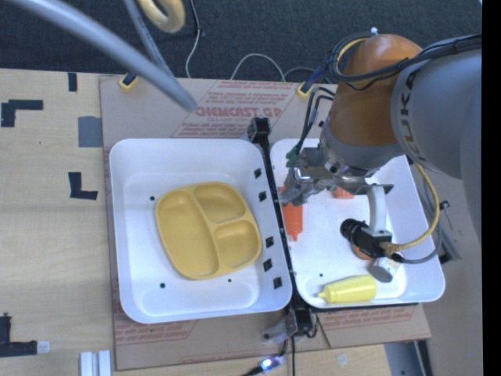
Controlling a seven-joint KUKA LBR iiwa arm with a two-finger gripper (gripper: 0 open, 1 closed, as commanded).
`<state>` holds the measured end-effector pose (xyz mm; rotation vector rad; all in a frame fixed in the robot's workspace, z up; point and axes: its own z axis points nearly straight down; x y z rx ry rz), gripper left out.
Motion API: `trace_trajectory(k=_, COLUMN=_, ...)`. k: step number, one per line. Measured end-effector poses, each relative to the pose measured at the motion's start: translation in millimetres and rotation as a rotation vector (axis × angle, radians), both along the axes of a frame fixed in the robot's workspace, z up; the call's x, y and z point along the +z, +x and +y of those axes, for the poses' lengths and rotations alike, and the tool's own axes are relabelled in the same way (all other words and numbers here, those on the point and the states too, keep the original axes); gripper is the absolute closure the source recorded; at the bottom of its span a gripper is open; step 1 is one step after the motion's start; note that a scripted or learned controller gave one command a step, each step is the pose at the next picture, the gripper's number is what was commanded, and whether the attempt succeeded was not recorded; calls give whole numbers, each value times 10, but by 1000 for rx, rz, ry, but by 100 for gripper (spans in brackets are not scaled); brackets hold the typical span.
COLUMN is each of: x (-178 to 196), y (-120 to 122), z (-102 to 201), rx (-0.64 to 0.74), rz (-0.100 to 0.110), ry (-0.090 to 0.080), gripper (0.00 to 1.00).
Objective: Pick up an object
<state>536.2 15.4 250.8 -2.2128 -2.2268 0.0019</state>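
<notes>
My gripper (298,188) hangs over the left side of the right bin (423,288), close to the divider between the bins. Just below it an orange carrot-shaped toy (293,221) lies on the bin floor, its upper end hidden under the gripper. I cannot see whether the toy is between the fingers. A yellow squeeze-bottle toy (348,290) rests on its side near the right bin's front wall. A small orange piece (343,193) peeks out beside the wrist.
The left bin (129,171) holds a yellow divided plate (208,229). The big grey and orange arm covers the right bin's far half. Another orange thing (363,249) and a small grey thing (381,271) lie near the right bin's front right.
</notes>
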Motion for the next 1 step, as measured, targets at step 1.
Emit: trace_trajectory(k=1, x=-4, y=22, z=557, rx=1, rz=0, ry=1, gripper=100)
